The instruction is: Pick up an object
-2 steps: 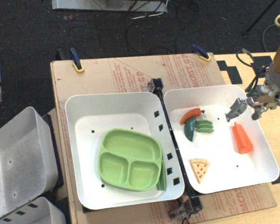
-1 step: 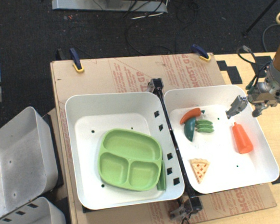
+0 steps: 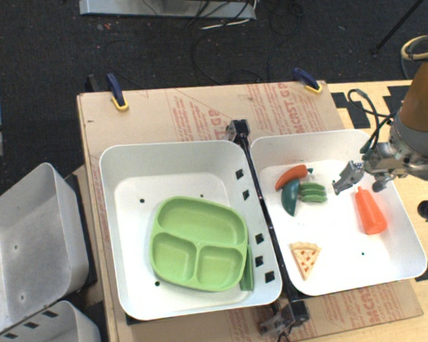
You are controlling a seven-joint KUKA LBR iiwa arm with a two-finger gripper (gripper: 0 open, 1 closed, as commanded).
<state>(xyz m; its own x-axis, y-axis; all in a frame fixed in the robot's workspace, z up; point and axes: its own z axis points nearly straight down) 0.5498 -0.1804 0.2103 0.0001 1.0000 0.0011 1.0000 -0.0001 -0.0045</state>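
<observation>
In the right bin (image 3: 398, 263), orange carrot (image 3: 369, 211) just below end effector (image 3: 362, 175), apart.

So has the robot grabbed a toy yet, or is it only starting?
Only starting. Nothing is between the gripper fingers; it hangs over the right bin beside the orange carrot. The pizza slice and green tray lie untouched. The grabbing and lifting are left.

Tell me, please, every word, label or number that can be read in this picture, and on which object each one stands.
Red printed lettering runs along the brown cardboard sheet under the two white bins, near its top edge and its lower right corner, but it appears reversed and is too blurred to read reliably.
No text is visible on the green tray, the toy food pieces such as the pizza slice, or the gripper.
</observation>
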